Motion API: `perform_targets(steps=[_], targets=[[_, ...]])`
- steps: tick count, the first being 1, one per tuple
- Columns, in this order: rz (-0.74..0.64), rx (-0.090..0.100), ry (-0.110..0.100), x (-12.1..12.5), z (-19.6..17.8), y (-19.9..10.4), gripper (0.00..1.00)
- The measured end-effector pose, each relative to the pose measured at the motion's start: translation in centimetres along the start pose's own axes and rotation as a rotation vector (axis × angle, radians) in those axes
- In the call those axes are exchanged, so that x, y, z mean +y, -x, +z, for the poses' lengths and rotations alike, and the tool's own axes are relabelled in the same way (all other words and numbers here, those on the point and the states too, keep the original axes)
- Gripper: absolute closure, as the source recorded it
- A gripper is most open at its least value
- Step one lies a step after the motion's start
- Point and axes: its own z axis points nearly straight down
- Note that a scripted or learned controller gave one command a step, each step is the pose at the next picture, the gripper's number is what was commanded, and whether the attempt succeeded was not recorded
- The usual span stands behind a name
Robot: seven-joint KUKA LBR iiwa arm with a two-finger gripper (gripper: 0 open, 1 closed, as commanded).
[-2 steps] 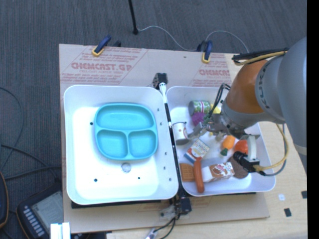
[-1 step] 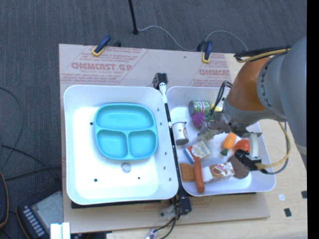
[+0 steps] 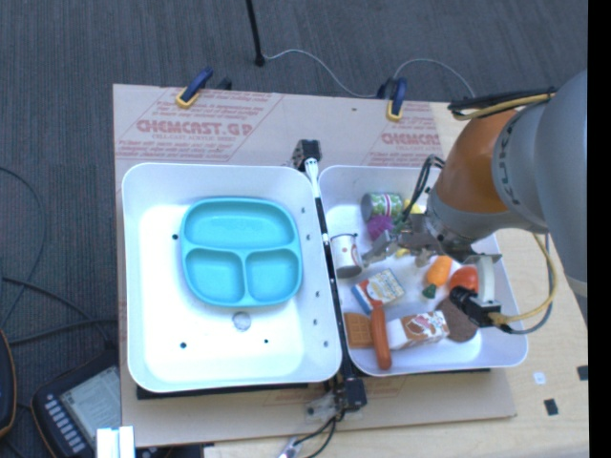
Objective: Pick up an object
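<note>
Camera view: the grey arm with the orange band is lowered into the right white bin [image 3: 516, 351], its gripper [image 3: 396, 241] set among the clutter near the bin's middle. The state of the jaws cannot be told. Just beside the gripper lie a green tin can [image 3: 384, 203], a purple toy piece [image 3: 379, 225] and a small white cup [image 3: 344, 252]. An orange carrot-shaped toy [image 3: 437, 272] and a long orange sausage-shaped toy [image 3: 380, 334] lie nearer the front. The left white bin [image 3: 153, 351] holds a light-blue divided plastic tray [image 3: 241, 252].

The approach step is judged to be in hand; nothing is seen grasped. A closure on one chosen item, then a clean lift, is called for next.
</note>
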Motion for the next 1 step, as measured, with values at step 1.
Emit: perform_targets(steps=[1], targets=[[0.000,0.000,-0.001,0.00,-0.95,0.01,1.00]])
